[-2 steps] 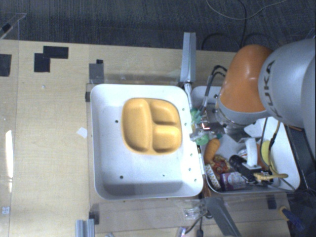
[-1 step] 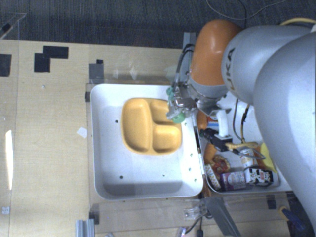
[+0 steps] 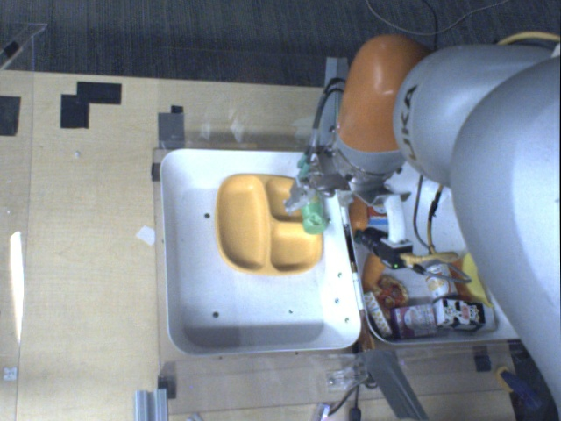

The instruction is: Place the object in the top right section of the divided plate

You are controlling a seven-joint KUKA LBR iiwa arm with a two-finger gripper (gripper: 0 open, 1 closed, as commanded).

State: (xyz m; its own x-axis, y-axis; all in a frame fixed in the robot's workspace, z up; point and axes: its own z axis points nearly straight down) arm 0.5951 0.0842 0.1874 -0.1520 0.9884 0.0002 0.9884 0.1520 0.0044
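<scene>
Hovering my end effector [image 3: 313, 202] grips a small green object [image 3: 314, 218] over the yellow divided plastic plate's [image 3: 254, 226] top right section, release remaining.

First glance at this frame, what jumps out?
The big grey arm with its orange band fills the right side, reaching in over the bins. Its gripper sits over the upper right part of the yellow divided plate in the left white bin, with a small green object at its tip. The right white bin holds a clutter of packaged items.
</scene>
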